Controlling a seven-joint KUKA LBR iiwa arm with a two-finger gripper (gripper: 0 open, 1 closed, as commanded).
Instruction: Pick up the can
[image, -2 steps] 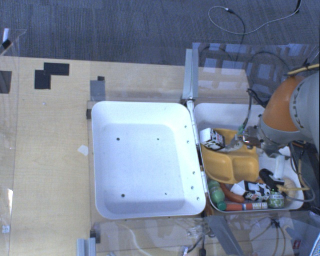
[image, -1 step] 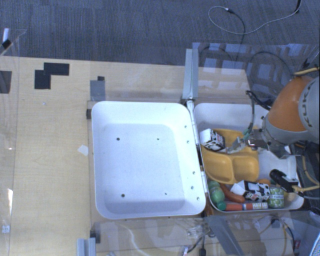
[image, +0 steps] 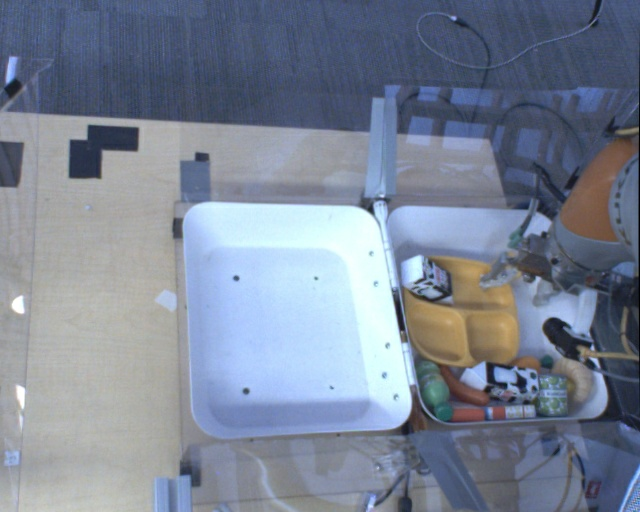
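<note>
So the gripper (image: 503, 268) hangs over the back of the right bin (image: 455, 222), above the yellow thing (image: 465, 325), and honestly we can't tell from this angle if it's open or closed. The can (image: 552, 397), the green-labelled one as far as we can make out, sits down in the front right corner, well apart from the gripper.

That's our worry: it looks wedged in. There's a cow-print carton (image: 512, 380) just beside it, a tan thing (image: 580, 372) right behind it and the bin wall in front. Come down a bit off and we'd probably shove the carton, clip the wall or tip the can.

There's barely any room around it. The real open space is the left bin (image: 280, 320) and the air above the pile, so we'd go straight down.
</note>
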